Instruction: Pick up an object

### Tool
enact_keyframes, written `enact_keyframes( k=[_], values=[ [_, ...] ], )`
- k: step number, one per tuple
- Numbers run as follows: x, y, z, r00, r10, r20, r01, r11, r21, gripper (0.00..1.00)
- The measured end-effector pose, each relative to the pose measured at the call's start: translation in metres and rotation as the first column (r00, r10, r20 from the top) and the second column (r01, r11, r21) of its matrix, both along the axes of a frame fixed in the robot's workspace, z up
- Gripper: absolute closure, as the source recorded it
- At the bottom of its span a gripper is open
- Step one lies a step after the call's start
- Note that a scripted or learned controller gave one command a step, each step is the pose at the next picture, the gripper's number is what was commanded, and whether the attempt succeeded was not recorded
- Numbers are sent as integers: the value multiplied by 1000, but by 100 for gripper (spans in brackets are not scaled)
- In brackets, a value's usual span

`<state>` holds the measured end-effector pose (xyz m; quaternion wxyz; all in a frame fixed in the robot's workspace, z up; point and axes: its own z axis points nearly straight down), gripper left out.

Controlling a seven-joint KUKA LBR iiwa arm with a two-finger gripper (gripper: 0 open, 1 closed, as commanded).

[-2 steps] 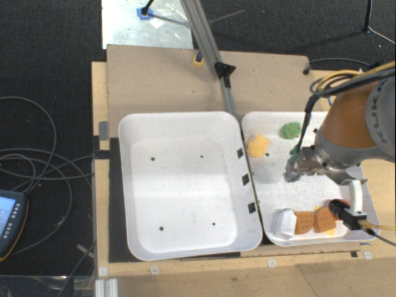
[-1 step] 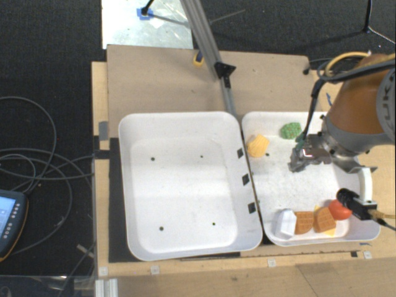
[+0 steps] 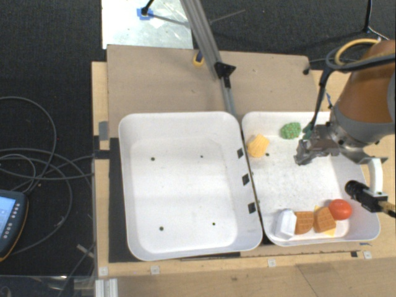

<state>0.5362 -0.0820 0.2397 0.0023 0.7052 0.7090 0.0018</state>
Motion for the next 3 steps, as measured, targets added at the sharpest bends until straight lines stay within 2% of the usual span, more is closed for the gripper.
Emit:
enact_keyframes(
  k=[2, 3],
  values=[
    [-6, 91, -1, 1000, 5, -5, -5, 1000, 3, 100],
    [-9, 154, -4, 1000, 7, -5, -7, 1000, 3, 100]
  ],
)
